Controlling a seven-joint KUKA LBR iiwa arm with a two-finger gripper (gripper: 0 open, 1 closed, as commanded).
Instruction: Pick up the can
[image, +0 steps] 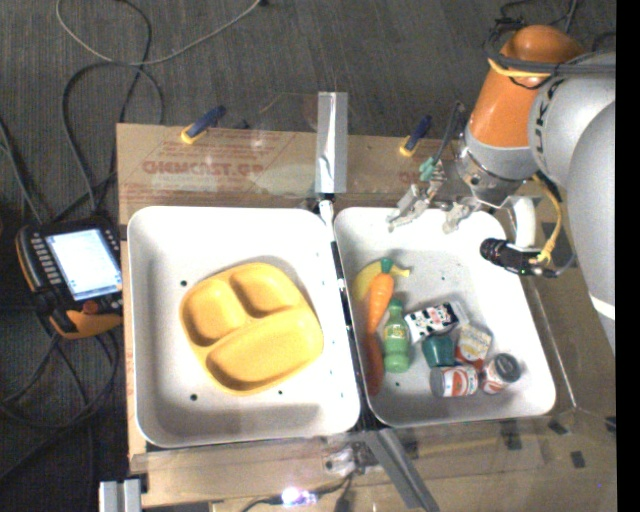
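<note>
A single fixed camera looks down at a slant from above, taking in both white bins (150, 330) side by side mid-frame, the arm (560, 100) entering at upper right.

Open pincer (432, 211) above bin (540, 405), can (453, 381) apart.

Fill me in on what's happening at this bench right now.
The robot arm's pincer hangs open over the far edge of the right bin, holding nothing. The can it is meant to pick up lies untouched near the bin's front, among a carrot, a green bottle and other small items.
</note>
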